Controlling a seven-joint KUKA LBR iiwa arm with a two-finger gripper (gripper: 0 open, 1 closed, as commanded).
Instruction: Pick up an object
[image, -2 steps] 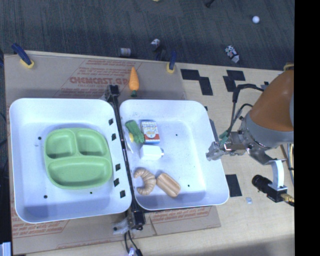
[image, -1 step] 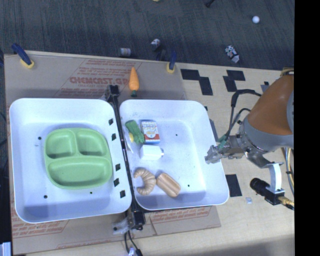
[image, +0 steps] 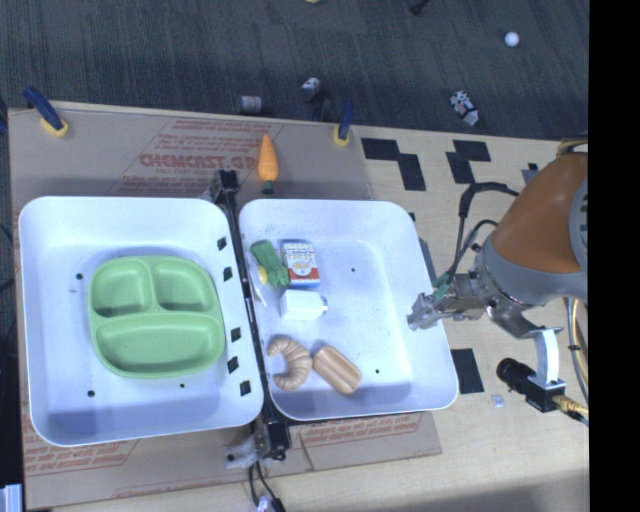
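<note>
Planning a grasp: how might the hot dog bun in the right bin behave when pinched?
The hot dog bun looks rounded and elongated, so it may roll or squirt sideways. It seems smooth and likely light. It lies close to the croissant, which could get nudged.

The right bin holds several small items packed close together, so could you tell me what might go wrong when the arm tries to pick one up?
1. The croissant and hot dog bun seem to touch, so a grasp on one may nudge or drag the other.
2. The green item, blue carton and white block crowd the bin's left wall, leaving little room.
3. The pincer sits at the right bin's rim and could clip it.
</note>
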